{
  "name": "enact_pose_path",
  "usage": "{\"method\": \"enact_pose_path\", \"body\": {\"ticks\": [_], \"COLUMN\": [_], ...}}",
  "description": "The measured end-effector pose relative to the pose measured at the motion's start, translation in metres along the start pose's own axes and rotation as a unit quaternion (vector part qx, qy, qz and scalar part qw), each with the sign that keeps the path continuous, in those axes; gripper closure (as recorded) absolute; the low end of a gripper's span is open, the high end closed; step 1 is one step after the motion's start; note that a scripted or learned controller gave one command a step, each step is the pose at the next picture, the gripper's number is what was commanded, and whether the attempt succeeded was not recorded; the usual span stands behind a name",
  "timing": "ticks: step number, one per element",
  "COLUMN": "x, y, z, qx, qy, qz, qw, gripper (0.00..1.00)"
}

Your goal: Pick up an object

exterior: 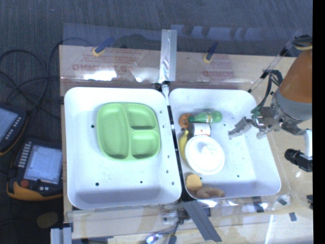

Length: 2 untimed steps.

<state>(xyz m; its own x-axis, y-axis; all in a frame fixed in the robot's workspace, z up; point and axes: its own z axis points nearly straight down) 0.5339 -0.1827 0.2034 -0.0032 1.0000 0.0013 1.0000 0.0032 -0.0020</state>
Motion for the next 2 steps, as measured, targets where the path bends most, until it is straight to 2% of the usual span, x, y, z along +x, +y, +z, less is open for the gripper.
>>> {"method": "enact_pose_path", "body": {"ticks": [1,2], "x": [0.038,0.059], "y": [0.051,0.106], "z": [0.113,0.114], "qx": [-0.004,-0.006], "qy": [-0.003,-0.003], "qz": [0.042,0.056], "qw": [0.9991,0.9984], "gripper": [0.00,0.00]}}
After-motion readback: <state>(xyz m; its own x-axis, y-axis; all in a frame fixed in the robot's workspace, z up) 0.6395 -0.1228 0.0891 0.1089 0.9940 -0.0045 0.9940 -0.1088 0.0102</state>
